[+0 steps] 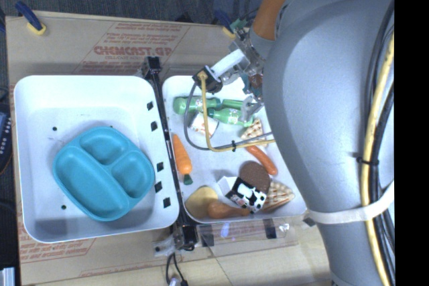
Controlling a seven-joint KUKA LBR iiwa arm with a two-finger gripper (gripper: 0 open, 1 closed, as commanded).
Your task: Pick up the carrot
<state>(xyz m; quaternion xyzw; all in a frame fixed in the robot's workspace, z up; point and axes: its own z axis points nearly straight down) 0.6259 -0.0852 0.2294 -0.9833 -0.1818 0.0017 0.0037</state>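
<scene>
Along the left wall of the right bin (175, 87), the carrot (181, 154) is lying lengthwise, its green stub pointing toward the near end, pressed close to the divider where the two bins meet. I am looking at the gripper (253, 104) hanging over the far half of that bin, by the green bottle (214, 108), and I cannot tell whether it is open or closed, since the wrist and cabling are covering it. To do this step well, I am judging that I should be bringing the claw across toward the left wall and turning it so it closes across the carrot's width, not along its length, and coming down near the thick orange middle. The wall is the chief worry: one side of the claw is needing room between carrot and plastic, and there seems little of it. Other things are crowding the bin, too: a sausage (261, 159) near the right side, a brown cookie (255, 175), a black-and-white cow toy (248, 197), and a waffle cone (278, 197) at the near end. The blue divided plate (102, 172) is sitting in the left bin (40, 97), well apart from it all.
</scene>
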